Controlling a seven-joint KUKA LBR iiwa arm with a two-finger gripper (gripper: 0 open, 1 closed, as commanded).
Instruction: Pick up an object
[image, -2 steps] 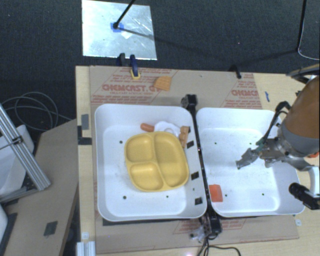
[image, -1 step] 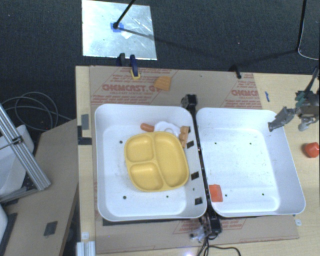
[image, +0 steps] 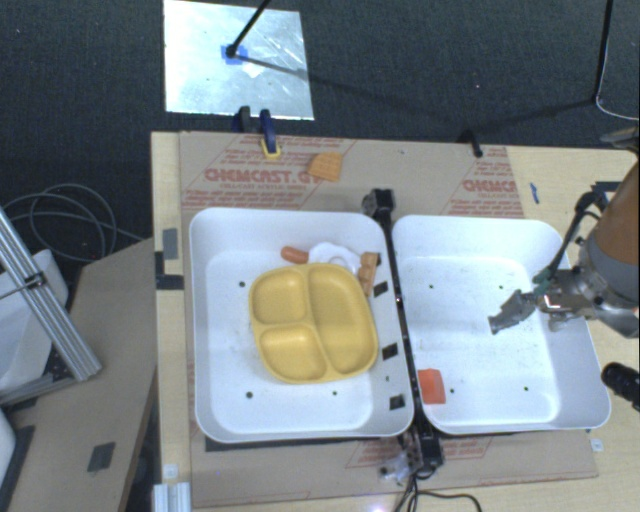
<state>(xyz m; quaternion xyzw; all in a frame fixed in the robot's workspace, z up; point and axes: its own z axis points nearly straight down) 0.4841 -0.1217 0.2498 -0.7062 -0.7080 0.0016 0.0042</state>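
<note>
A yellow divided plate (image: 311, 322) lies in the left bin (image: 215, 300). Behind it sit a small orange sausage-shaped piece (image: 294, 255), a white object (image: 334, 256) and a tan piece (image: 368, 268). In the right bin (image: 470, 250), a small red-orange block (image: 431, 385) rests near the front left corner. My gripper (image: 505, 314) hovers over the right side of the right bin, pointing left, with nothing visible between its fingers. It is well to the right of and behind the red-orange block.
A divider with black clips (image: 392, 300) runs between the bins. A tan sponge-like piece (image: 326, 166) and a blue and yellow clamp (image: 266, 133) lie on the cardboard behind the bins. A shiny sheet (image: 238, 60) lies further back.
</note>
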